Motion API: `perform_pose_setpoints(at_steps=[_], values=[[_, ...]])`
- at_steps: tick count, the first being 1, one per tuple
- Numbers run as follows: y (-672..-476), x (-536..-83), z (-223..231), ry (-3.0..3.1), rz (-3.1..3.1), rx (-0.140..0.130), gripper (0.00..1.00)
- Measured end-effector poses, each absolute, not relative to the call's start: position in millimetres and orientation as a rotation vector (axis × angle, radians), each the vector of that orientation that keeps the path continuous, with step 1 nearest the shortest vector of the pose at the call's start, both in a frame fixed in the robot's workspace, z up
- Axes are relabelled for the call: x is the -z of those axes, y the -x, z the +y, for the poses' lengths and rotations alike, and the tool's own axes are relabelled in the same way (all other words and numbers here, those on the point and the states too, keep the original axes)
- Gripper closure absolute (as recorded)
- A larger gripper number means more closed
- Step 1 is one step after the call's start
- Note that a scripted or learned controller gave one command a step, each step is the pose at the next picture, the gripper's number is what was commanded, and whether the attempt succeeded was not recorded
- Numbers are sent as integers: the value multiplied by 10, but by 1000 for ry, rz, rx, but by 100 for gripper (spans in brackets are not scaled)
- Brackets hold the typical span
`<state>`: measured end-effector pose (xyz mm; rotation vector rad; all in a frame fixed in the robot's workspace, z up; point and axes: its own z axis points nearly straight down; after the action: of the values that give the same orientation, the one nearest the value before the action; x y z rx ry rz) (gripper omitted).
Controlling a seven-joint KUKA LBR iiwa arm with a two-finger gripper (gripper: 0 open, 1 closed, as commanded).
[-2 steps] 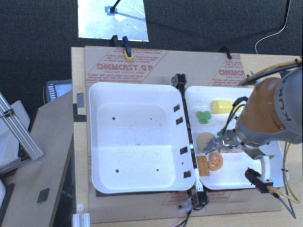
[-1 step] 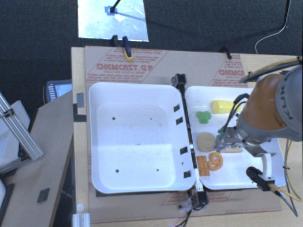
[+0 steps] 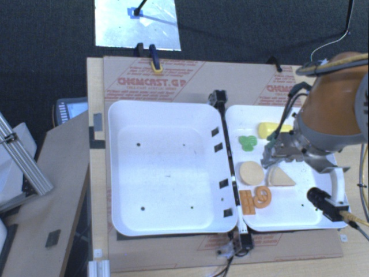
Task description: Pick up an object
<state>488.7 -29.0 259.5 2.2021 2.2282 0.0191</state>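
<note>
The right bin (image 3: 288, 212) holds several small things. A yellow piece (image 3: 268, 130) lies near its back, a green one (image 3: 248, 142) beside it. A round tan disc (image 3: 251, 172) and a tan wedge (image 3: 281, 178) lie mid-bin. An orange block (image 3: 247, 201) and an orange pretzel shape (image 3: 262, 197) sit near the front left corner. My gripper (image 3: 275, 153) hangs low over the middle of this bin, just above the wedge and right of the green piece. Nothing shows between its fingers.
The left bin (image 3: 167, 166) stands beside the right one, with black clips along the shared wall (image 3: 222, 149). Both rest on a cardboard sheet (image 3: 173, 79). A shiny metal plate (image 3: 137, 16) lies behind the bench.
</note>
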Motion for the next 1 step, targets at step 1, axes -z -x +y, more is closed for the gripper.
perform_pose_setpoints(at_steps=[1], values=[[-4885, -3718, 77, -2204, 2225, -21, 100]])
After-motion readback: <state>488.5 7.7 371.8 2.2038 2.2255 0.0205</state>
